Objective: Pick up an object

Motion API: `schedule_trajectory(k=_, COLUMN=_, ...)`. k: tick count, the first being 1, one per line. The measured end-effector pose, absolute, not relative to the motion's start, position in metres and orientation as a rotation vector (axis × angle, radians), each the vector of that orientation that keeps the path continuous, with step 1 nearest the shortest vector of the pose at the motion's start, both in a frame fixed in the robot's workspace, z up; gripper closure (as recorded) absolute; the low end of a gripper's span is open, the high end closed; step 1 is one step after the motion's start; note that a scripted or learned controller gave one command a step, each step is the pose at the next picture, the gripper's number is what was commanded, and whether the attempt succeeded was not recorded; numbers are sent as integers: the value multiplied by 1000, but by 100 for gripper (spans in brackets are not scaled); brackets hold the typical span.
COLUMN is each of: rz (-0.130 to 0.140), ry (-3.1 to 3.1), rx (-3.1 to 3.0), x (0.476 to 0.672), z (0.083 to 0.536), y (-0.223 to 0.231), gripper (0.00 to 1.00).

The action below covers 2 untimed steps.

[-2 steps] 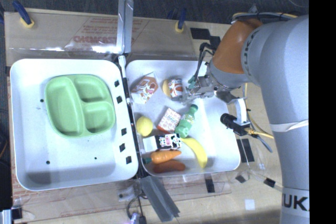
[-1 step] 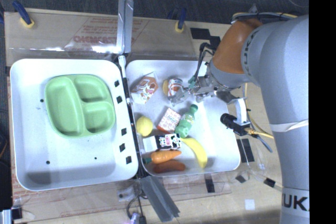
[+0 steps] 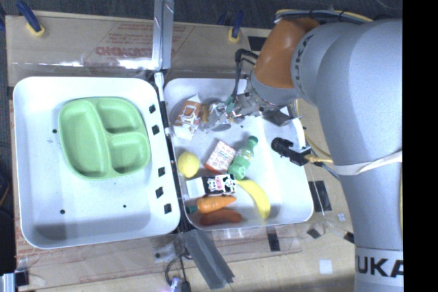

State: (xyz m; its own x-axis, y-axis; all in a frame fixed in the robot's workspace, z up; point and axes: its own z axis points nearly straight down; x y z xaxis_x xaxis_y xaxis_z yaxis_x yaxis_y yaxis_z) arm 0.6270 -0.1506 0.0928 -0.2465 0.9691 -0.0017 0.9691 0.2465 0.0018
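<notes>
The gripper (image 3: 229, 108) hangs low in the right bin (image 3: 291, 208); finger state cannot be determined. Nearby: snack packet (image 3: 189, 113), green bottle (image 3: 242, 158) lying diagonally, banana (image 3: 256, 196).

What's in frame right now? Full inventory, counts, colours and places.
bins: 2, white, side by side on the bench
plate: 1, green, three compartments, in the left bin
lemon: 1, yellow, right bin, by the left wall
banana: 1, yellow, right bin, near corner
carrot: 1, orange, right bin, near edge
sausage: 1, red-brown, just below the carrot
bottle: 1, green, lying at the middle of the right bin
small box: 1, orange and white, left of the bottle
cow-print pack: 1, black and white, above the carrot
snack packet: 1, white and brown, far left of the right bin
arm: 1, grey with an orange band, from the right
hand: 1, low over the far part of the right bin, beside the snack packet
</notes>
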Motion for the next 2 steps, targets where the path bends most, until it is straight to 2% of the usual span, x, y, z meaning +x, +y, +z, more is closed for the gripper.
schedule_trajectory(k=1, rz=1, ry=2478, rx=1921, x=628, z=103, y=-151, gripper=100)
schedule_trajectory(k=2, rz=-1, ry=2446, rx=1973, x=554, z=239, y=-38, gripper=100)
